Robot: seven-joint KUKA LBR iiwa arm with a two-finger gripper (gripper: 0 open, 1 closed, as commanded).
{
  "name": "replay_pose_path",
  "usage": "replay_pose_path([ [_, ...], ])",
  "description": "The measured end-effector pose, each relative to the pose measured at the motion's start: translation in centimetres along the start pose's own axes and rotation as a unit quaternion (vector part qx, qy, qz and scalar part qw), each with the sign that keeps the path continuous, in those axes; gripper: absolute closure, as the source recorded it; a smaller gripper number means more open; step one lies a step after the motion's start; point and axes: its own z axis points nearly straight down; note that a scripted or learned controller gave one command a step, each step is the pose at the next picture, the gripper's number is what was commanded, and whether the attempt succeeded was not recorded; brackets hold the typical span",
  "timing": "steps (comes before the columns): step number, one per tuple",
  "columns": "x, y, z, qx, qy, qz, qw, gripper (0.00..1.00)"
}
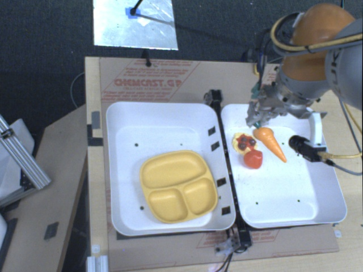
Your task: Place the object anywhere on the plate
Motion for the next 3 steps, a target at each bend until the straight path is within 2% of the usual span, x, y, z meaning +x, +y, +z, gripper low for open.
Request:
replay_pose_path([
  [1, 5.7, -1.9, 0.4, 0.001, 0.0, 0.0, 1.0, 1.0],
  [2, 11.6, -2.5, 0.3, 0.001, 0.0, 0.0, 1.0, 1.0],
  [3, 16.3, -2.8, 0.7, 0.0, 0.0, 0.0, 1.0, 1.0],
])
